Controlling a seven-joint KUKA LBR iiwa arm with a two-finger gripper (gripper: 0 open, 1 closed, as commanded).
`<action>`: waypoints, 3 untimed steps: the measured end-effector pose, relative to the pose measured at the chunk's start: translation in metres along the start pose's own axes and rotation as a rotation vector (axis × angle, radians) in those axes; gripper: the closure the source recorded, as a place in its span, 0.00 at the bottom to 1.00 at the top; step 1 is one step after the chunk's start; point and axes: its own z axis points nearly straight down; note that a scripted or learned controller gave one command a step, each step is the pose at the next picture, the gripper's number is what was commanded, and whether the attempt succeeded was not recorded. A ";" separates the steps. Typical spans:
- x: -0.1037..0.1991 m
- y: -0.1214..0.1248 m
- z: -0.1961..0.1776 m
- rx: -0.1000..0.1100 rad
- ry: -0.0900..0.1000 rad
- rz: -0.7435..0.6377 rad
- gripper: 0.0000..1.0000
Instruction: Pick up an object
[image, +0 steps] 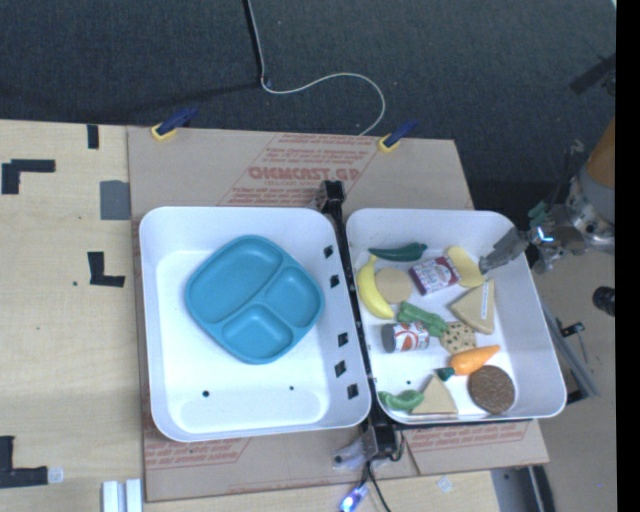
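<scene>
Cardboard-topped bench carries two white bins: the left bin (160, 300) holds a blue tray (253, 297), while toy food (banana (369, 291), carrot (473, 359), cookie (492, 388)) crowds the right bin (545, 340) for picking, where the gripper (500, 255) hovers at the rim, its grip state impossible to tell.

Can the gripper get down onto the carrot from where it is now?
Probably yes. The gripper hangs over the right bin's upper right corner, and the carrot lies exposed on top, though a cracker and brown cookie crowd it.
</scene>
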 end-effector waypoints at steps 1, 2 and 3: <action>0.000 0.000 -0.010 -0.001 0.000 -0.001 1.00; 0.001 0.001 -0.020 0.000 0.000 -0.002 1.00; 0.002 0.001 -0.029 0.000 0.000 -0.003 1.00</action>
